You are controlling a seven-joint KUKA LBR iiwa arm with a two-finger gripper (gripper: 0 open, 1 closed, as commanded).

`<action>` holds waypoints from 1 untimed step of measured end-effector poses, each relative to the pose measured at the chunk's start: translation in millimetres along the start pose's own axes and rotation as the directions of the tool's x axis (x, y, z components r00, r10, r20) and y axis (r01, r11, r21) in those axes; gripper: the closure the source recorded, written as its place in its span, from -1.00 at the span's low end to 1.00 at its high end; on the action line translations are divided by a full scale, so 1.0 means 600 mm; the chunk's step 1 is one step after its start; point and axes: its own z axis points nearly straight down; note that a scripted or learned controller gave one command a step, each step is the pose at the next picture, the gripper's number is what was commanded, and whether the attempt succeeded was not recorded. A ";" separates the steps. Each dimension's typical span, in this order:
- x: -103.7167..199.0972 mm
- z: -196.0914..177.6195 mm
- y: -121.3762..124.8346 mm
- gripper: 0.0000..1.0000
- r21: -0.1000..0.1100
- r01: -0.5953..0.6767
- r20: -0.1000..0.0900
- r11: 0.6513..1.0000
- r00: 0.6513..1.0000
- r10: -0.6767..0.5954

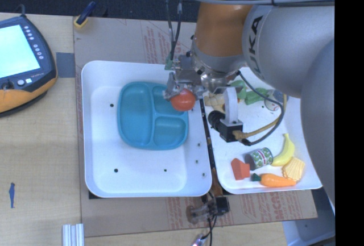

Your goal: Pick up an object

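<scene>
Hanging over the inner edge of the left bin, the pincer is clenched on a red tomato, which sits between its fingers just above the right rim of a blue divided tray. That tray lies flat in the left bin, toward its upper middle. Beside it, the right bin carries a green can, a yellow banana, an orange carrot, a small red block and a pale yellow ridged piece, all clustered near its lower end. Green items lie nearer the arm. On the worktop at far left rests an orange-edged tablet controller
</scene>
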 end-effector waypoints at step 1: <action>0.029 -0.013 0.062 1.00 -0.003 0.000 -0.001 1.000 1.000 0.000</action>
